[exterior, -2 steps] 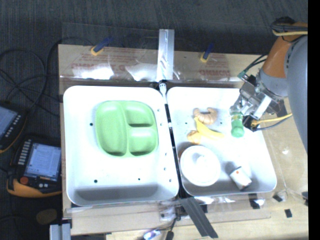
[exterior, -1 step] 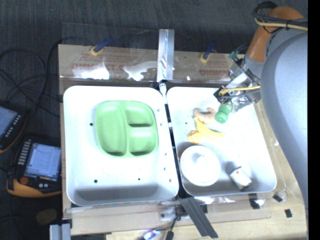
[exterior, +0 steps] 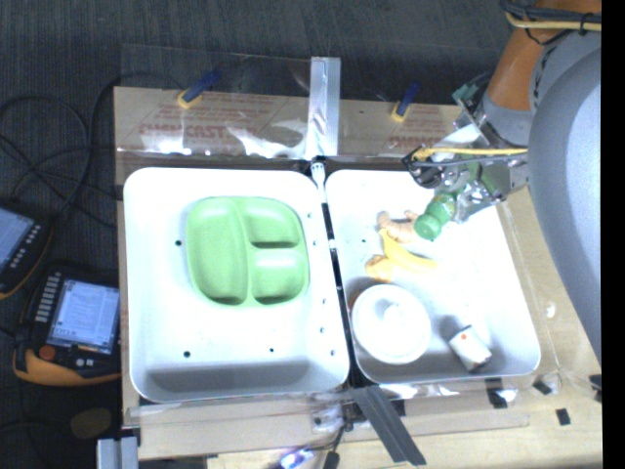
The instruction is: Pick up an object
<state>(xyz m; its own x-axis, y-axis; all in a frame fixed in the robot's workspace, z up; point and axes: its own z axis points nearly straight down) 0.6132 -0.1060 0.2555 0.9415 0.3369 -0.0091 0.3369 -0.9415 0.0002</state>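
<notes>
The tool [exterior: 459, 186] is partly hidden by its own metal parts; whether its fingers are spread I cannot tell. One green plastic bottle [exterior: 435, 217] lies just under it in the right white bin [exterior: 518, 301], beside one yellow banana-shaped toy [exterior: 398, 254], one round white bowl [exterior: 391, 323] and one small white cup [exterior: 470, 346]. One green divided plate [exterior: 247, 249] lies in the left white bin [exterior: 156, 360].

Bench surrounds, non-task items:
- Blue/yellow clamps, 2 pcs: one [exterior: 198, 88] at back-left of cardboard backing sheet [exterior: 234, 115], other [exterior: 402, 104] at back-right.
- Metal upright post [exterior: 324, 106], centre rear, betw. bins.
- Handheld tablet-type controller [exterior: 73, 311], orange-edged, on dark carpet [exterior: 59, 47] left of bench, screen lit.
- Black cables [exterior: 39, 164] on floor, left side.
</notes>
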